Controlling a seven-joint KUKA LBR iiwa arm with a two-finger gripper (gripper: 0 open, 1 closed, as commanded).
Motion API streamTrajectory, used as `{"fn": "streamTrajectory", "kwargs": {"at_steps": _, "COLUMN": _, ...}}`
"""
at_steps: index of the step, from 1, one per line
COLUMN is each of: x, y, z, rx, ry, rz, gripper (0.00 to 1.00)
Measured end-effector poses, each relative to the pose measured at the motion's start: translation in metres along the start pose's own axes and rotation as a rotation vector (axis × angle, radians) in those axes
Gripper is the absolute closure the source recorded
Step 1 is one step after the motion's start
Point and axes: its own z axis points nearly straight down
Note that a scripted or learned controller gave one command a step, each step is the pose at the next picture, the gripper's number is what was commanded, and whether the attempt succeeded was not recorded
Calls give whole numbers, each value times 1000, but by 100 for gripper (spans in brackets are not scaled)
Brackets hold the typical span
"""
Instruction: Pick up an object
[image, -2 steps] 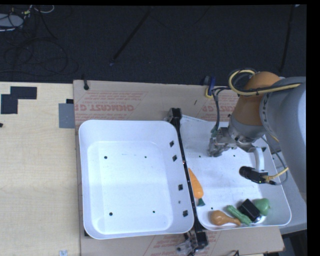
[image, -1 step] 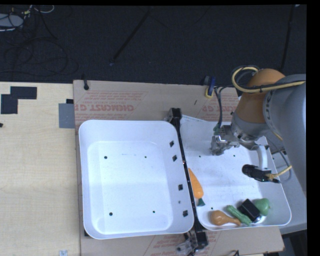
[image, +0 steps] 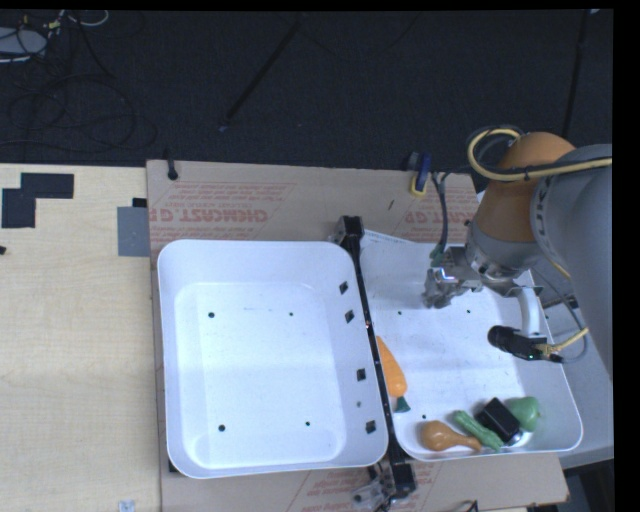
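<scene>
Hovering metal tool (image: 438, 291), smooth orange carrot (image: 391, 368), glossy white bin (image: 560, 395)

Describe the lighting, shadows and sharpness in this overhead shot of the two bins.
Camera view: even light on the wooden bench; the left white plastic bin shows a soft shadow across its lower floor; the background above is dark; the grey two-finger gripper looks slightly blurred, and the small toys are soft-edged.
</scene>
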Motion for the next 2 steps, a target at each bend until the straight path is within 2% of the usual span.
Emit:
{"fn": "streamTrajectory", "kwargs": {"at_steps": 1, "x": 40, "y": 11, "z": 21, "rx": 0, "ry": 2, "rz": 2, "gripper": 100}}
{"fn": "streamTrajectory", "kwargs": {"at_steps": 2, "x": 114, "y": -10, "z": -87, "rx": -10, "ry": 4, "rz": -3, "gripper": 100}}
